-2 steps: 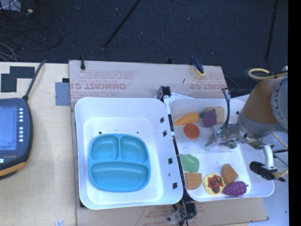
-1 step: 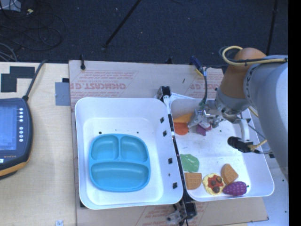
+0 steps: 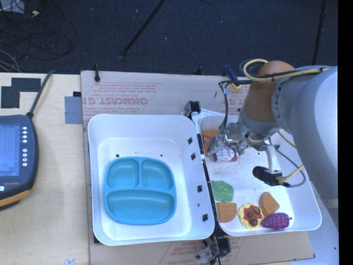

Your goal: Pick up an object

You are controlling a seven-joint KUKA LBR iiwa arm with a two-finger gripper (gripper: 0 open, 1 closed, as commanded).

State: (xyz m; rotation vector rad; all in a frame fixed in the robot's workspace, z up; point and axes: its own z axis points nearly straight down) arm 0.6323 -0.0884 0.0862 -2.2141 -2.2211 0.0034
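I see the arm (image 3: 287, 101) reaching in from the right, bent down into the right bin (image 3: 309, 214); its end effector (image 3: 225, 147) sits over a red-and-white object (image 3: 223, 154) at the bin's upper left. I cannot tell its grip. Cardboard (image 3: 118, 100) print reads mirrored, illegible.

Two bins are sitting side by side on the worktop (image 3: 55, 98). The left bin (image 3: 99, 148) is holding a divided plate (image 3: 140, 190) near its middle. The right bin (image 3: 309, 214) is holding a row of toy foods along its near edge: a cracker (image 3: 226, 211), a small pizza (image 3: 251, 215), a bread slice (image 3: 269, 203) and a grape bunch (image 3: 276, 221), left to right. A leaf piece (image 3: 222, 190) is lying just behind the cracker. The end effector (image 3: 225, 148) is hanging over that bin's far left part. A tablet (image 3: 15, 153) is lying at the worktop's left edge.
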